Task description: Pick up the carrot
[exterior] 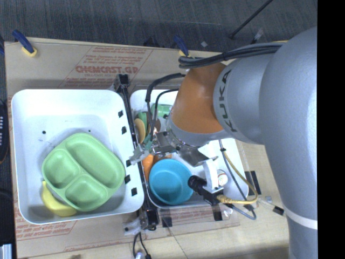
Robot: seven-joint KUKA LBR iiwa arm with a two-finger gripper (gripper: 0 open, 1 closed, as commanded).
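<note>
The carrot (147,159) is a small orange piece at the left wall of the right bin (237,169), just above the blue cup (169,181). My gripper (154,143) reaches down right over the carrot, and the wrist's orange band (198,104) and grey body cover most of that bin. Only a sliver of the carrot shows beneath the gripper, so whether they touch is unclear.
A green divided plate (83,170) lies in the left bin (32,112), with a yellow object (54,204) tucked under its lower edge. In the right bin a yellow item (140,128) and a green item (160,112) sit behind the gripper. Cables trail at the lower right.
</note>
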